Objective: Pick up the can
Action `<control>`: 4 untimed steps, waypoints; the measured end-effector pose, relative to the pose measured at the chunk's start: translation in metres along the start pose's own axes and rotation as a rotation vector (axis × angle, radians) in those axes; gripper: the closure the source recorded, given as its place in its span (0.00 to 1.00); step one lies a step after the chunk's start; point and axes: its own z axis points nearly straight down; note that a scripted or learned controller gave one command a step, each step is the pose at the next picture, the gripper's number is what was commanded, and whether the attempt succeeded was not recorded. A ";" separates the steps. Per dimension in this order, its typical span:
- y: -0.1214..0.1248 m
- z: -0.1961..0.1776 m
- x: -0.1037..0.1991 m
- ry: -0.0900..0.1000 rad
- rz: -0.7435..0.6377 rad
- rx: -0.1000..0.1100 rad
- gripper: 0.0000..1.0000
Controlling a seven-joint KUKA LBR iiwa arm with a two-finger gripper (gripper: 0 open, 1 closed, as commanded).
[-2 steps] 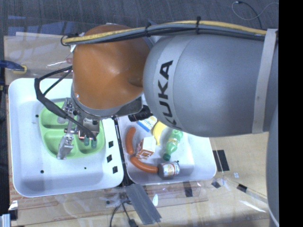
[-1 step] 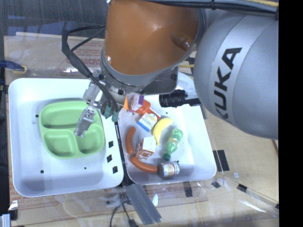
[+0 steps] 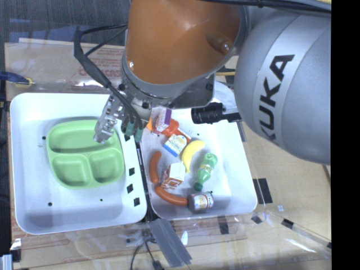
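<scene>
Green plastic, a divided tray (image 3: 85, 156), lies in the left bin (image 3: 28, 207). Over its upper right corner hangs the gripper (image 3: 108, 124), a metal finger pointing down at the tray's rim; whether the fingers are apart or closed cannot be told from this angle, and nothing shows between them. The can (image 3: 200, 201) lies on its side at the near edge of the right bin (image 3: 239, 167), well apart from the gripper, touching the end of a sausage (image 3: 169, 197). Around it sit a second sausage (image 3: 154, 166), a banana (image 3: 192, 152), a green bottle (image 3: 205, 170) and what look like small cartons (image 3: 175, 144). The arm's orange band (image 3: 180, 32) looms above both bins.
</scene>
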 end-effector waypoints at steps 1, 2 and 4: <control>0.010 0.057 -0.032 0.005 -0.311 0.001 1.00; 0.040 0.190 0.010 0.006 -0.654 -0.001 1.00; 0.048 0.093 -0.012 0.000 -1.068 -0.003 1.00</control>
